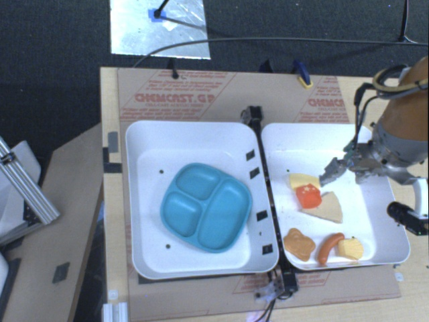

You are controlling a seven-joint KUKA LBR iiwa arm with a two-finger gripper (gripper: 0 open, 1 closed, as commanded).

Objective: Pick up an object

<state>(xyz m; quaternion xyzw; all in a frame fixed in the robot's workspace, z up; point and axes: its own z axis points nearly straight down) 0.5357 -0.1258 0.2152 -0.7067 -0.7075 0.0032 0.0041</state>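
Glossy blue plastic tray [206, 207]; smooth white plastic bins [142, 200].

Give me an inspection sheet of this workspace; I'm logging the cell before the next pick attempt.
Surface: two white bins, left bin and right bin, side by side on a bench.
Job's things: in the right bin, yellow block, red cube, cheese wedge, toast piece, sausage, small yellow piece.
Clutter: blue divided plate in the left bin.
Grippers: gripper low over the right bin near the yellow block, holding nothing.
Cables: black cable behind the bench.
Surroundings: foil sheet on dark floor.
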